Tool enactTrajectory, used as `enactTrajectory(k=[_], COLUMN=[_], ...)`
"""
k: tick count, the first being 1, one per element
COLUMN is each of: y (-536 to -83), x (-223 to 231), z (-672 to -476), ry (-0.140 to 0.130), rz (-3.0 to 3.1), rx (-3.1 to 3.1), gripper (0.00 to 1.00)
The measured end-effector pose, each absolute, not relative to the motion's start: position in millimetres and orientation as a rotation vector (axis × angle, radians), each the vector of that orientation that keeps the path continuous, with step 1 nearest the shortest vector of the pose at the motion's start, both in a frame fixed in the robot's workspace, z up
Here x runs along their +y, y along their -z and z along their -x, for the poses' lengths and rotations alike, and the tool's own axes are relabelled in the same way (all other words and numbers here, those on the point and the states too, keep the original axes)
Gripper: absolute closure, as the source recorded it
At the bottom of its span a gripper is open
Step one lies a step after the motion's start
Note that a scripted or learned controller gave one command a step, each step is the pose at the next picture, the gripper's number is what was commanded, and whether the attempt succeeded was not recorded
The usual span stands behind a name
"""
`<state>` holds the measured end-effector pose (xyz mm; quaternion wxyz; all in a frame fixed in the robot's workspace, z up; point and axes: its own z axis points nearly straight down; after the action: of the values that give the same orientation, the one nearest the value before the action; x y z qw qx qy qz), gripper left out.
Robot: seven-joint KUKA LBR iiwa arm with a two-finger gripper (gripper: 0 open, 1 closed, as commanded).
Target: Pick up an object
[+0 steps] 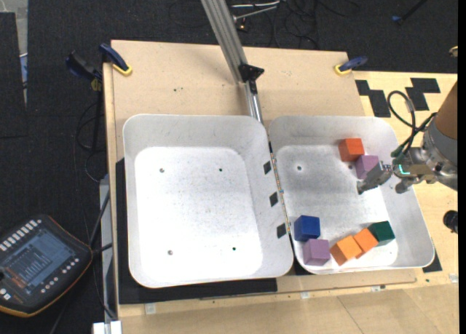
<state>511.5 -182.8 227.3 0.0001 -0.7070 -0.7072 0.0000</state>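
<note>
Two white bins, the left bin and right bin, both finely speckled dark, on a tan counter. Beside the grey gripper: a lilac block and an orange cube. Below it: a green cube, an orange block, a purple cube, a blue cube.

blue clamps at bench corners | teach pendant on floor lower-left | cables behind bench

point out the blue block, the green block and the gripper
blue block (307,225), camera view, its top face
green block (381,233), camera view, its top face
gripper (373,178), camera view, between its fingertips
</note>
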Motion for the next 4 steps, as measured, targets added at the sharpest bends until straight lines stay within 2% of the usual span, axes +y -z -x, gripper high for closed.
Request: enactTrajectory(k=[1, 3, 4], y=[-171, -93, -105], x=[-187, -182, -183], z=[-519.3, -516.4, -517.4], ry=[-0.005, -0.002, 0.002], rz=[2.219, 2.221, 2.223], rx=[-2.218, -2.220, -2.222], gripper=[0.00, 0.00, 1.00])
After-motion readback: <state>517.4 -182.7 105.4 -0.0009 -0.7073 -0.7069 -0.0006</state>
